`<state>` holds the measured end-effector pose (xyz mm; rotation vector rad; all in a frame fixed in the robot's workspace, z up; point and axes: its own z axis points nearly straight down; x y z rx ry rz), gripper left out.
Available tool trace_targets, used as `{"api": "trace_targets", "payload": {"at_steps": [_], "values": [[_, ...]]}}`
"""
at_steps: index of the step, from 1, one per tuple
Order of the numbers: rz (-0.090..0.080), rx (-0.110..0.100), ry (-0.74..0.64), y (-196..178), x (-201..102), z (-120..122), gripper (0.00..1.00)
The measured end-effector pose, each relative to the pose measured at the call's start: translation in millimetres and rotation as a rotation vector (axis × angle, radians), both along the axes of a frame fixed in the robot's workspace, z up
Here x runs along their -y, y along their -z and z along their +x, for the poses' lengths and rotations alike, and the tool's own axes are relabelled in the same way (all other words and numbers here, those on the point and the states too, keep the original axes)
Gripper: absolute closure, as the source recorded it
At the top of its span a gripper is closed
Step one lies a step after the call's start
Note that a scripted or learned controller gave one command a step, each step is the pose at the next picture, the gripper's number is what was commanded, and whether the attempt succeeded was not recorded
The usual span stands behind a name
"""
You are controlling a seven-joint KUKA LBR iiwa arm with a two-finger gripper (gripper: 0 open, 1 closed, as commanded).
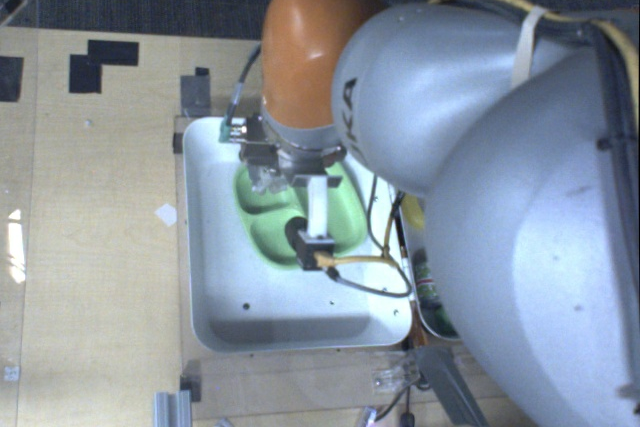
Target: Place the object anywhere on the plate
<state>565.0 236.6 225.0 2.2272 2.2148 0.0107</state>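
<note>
1. The arm (480, 115) reaches in from the right, and its orange band (305, 55) sits over the far edge of the left bin (215, 255).
2. The gripper (265, 183) points down over the far-left part of the green plate (348, 213). Whether it is spread or closed cannot be told, as the wrist hides most of it from above.
3. The plate lies flat in the far half of the left bin, nearer its right wall. It has two shallow compartments, and the wrist covers its middle.
4. The object cannot be identified, and nothing can be confirmed in the gripper's grasp.
5. A sliver of the right bin (428, 320) shows under the arm. It contains something dark and mottled (426, 283) (too obscured to name).
6. The near half of the left bin shows bare white floor.
7. The pale bench (90, 215) carries black marks (100, 65) at its far left.
</note>
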Motion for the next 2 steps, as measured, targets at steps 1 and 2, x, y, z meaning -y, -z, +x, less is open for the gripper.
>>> {"api": "trace_targets", "payload": {"at_steps": [1, 2], "values": [[0.0, 0.0, 0.0, 0, 0, 0, 0.0], [0.002, 0.003, -0.003, -11, 0, 1, 1.0]]}}
